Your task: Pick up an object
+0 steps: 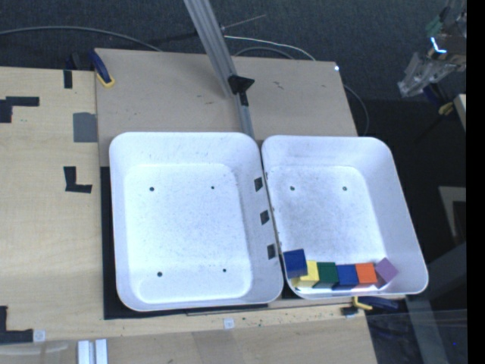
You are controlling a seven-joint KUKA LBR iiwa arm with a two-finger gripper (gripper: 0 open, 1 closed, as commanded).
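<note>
Several small blocks lie in a row along the near wall of the right bin (379, 165): a blue one (294, 262), a yellow one (308, 274), a green one (326, 273), another blue one (347, 274), an orange one (366, 273) and a purple one (386, 269). My gripper (429, 65) hangs at the far upper right, beyond the bench edge and well away from both bins. Nothing is seen in it.
The left bin (121, 203) sits beside the right one, their rims touching. A slanted metal pole (211, 32) rises behind the bins. Cables run over the dark floor at the back. A clamp (102, 68) grips the board's far left corner.
</note>
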